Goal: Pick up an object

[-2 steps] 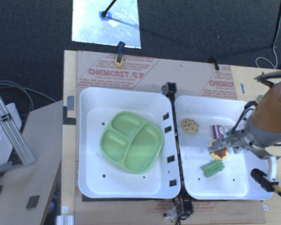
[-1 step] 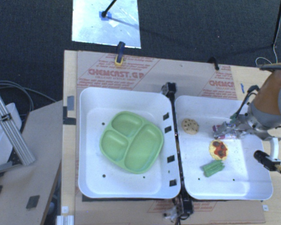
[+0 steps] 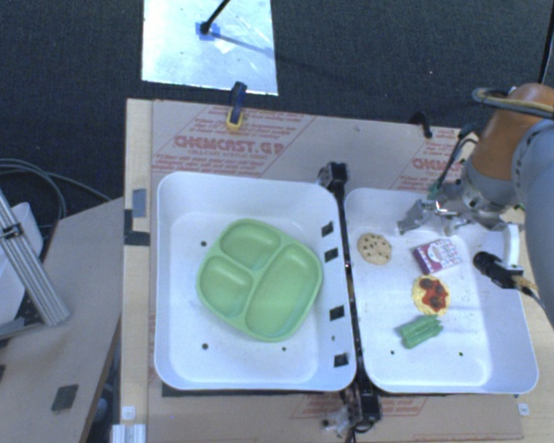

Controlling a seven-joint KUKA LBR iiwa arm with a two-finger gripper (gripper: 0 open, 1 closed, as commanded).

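In the right bin (image 3: 501,362), four small objects lie on the white floor. A round cookie (image 3: 375,248) sits near the bin's left wall, toward the far side. To its right lies a small red-and-white packet (image 3: 438,256), tilted. Just below the packet is a yellow item with red topping (image 3: 431,294), resembling a small pizza slice. Below that, nearer the front, lies a green pickle-shaped object (image 3: 420,331), set at a slant. All four objects rest apart from one another, although the packet and the yellow item are close.

The gripper (image 3: 433,215) is positioned above the far part of the right bin, just beyond the packet and to the right of the cookie. Nothing is visible between its fingers; whether they are open or closed cannot be determined from this view. The grey arm (image 3: 547,184) with its orange band (image 3: 506,131) enters from the right.

The left bin (image 3: 173,349) holds a green divided plate (image 3: 260,278) with three compartments, lying flat near the centre. Both bins rest side by side on a brown board (image 3: 263,136).
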